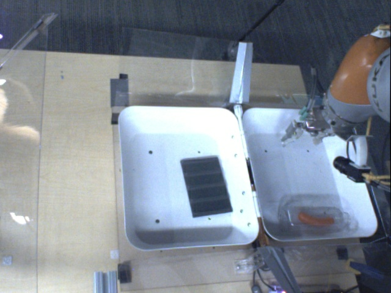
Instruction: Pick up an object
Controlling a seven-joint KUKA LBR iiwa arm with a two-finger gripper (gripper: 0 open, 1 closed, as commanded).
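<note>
A black ribbed rectangular pad (206, 186) lies flat in the middle of the left bin (137, 163). In the right bin (269, 163), near its front edge, rests a clear plastic piece with an orange item (316, 218) inside it. My gripper (305, 130) hangs over the back right part of the right bin, well behind the orange item and far right of the black pad. Its fingers stand open with nothing between them.
A metal post (241, 75) rises at the back where the two bins meet. The grey and orange arm (360, 72) fills the right side above the right bin. A black cable end (347, 166) hangs by that bin's right rim.
</note>
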